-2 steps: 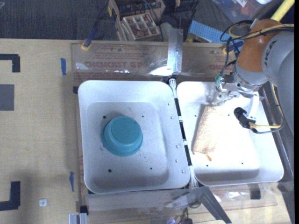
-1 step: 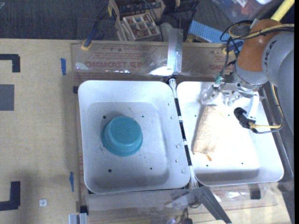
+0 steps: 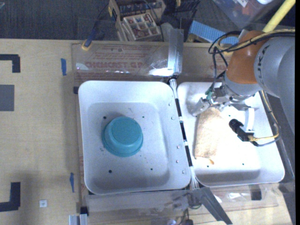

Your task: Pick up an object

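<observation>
Left bin (image 3: 89,97): a shallow white tray, well to the left of the pincer, across the divider between the two bins.
Teal bowl (image 3: 123,135): sits upside down on the left bin's floor, far from the pincer and untouched.
Right bin (image 3: 269,170): the second white tray; the grey arm with its orange band reaches into its upper part.
Tan cloth (image 3: 208,135): a beige, sponge-like rag. Its top edge is right at the pincer and it trails down and away from there toward the near wall of the bin. This looks like the object being attempted.
Pincer (image 3: 209,101): low over the upper left part of the right bin, at the cloth's top edge. Whether it is released, clenched or grasping the cloth cannot be told from this angle.
Progress: the arm is down at the cloth, so the approach appears done. Most of the cloth seems to lie on the bin floor, so the lift looks yet to come, and a secure hold is unconfirmed.
Writing: faint reddish lettering on a clear bag (image 3: 124,62) on the counter, up and to the left of the pincer, is too blurred to read. White letters on the arm are also illegible.
</observation>
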{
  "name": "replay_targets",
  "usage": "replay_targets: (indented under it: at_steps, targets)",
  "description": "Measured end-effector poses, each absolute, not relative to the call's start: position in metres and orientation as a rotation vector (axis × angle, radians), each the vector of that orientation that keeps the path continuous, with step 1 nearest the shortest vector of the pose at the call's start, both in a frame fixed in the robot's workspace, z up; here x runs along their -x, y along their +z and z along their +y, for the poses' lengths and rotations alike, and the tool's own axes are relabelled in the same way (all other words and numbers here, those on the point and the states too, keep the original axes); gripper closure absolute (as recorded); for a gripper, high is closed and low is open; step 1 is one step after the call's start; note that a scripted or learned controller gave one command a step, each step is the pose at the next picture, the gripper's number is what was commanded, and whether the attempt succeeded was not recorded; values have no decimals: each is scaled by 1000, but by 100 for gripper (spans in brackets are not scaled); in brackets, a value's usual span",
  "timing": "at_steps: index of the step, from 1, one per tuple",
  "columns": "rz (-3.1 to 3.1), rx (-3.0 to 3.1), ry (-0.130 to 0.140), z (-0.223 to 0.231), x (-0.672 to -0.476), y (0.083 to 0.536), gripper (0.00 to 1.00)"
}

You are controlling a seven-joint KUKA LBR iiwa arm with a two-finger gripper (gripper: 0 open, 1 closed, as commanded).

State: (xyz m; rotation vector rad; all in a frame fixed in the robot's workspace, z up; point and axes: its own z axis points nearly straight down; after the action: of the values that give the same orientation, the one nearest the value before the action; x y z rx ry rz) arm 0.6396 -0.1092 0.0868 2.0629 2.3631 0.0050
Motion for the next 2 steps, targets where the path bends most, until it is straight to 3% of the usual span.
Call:
replay_targets:
  at_steps: [1,2]
  targets:
    - [2359,-2067,8,-110,-641,95,100]
    - [1852,-2541,-6,-115,-615,134,100]
